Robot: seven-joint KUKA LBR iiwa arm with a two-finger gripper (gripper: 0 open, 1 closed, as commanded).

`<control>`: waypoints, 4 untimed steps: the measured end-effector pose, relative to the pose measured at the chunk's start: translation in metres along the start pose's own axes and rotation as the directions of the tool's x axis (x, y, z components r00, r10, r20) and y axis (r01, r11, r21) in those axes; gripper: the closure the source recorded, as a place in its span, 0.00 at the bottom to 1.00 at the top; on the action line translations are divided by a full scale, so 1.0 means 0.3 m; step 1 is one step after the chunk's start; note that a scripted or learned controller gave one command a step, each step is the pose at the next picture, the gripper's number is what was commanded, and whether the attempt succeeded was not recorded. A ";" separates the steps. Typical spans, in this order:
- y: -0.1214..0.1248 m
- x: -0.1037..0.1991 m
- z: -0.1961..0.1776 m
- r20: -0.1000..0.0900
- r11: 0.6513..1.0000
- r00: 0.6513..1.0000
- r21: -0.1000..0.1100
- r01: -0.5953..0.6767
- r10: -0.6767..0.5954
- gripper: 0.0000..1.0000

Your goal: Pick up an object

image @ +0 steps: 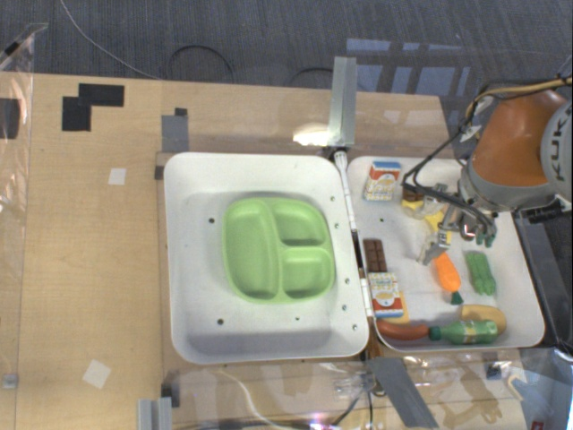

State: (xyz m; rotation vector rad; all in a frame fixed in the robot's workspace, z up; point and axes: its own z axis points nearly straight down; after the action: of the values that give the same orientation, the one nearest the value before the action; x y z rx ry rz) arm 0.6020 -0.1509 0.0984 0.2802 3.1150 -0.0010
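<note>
Left bin [192, 240]: white, shallow; holds a green divided tray [277, 249] lying flat near its middle.
Bin divide: the two bins sit side by side, rims touching; a brown chocolate bar [374, 256] lies just inside the right bin's left wall.
Right bin [528, 316]: crowded with small toy foods, all candidates for the pick.
Back left corner: a small red-and-white carton [382, 180].
Front left: a second printed carton [386, 294], just below the chocolate bar; a red sausage [404, 331] touching its front end.
Front edge: a green bottle [466, 332] lying on its side, right of the sausage, against a yellow-brown bun [483, 314].
Centre: an orange carrot [448, 273], with a green vegetable [481, 273] just to its right.
Gripper [436, 243]: low over the bin, just above the carrot's top end; nothing visibly held; finger state cannot be judged under the cables and wrist.
Yellow item [414, 206]: partly hidden beside the gripper, identity unclear.
Risk: the carrot is narrow and tilted; a descent slightly off its axis would likely push it aside or pinch only its tip.
Risk: close neighbours may be nudged or caught with it.
</note>
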 end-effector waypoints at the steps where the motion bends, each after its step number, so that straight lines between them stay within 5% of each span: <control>1: 0.051 0.173 0.023 0.002 0.996 0.996 0.001 0.084 -0.084 0.00; 2: 0.057 0.155 -0.026 0.021 0.996 0.996 0.002 0.090 -0.090 1.00; 3: 0.220 0.103 -0.521 0.008 0.985 0.985 -0.001 0.171 -0.171 1.00; 4: 0.051 0.024 -0.670 0.000 0.912 0.912 0.000 0.410 -0.410 1.00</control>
State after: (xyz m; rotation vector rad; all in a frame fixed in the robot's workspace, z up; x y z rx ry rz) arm 0.5949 -0.1343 0.2992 -0.3794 3.1054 -0.0059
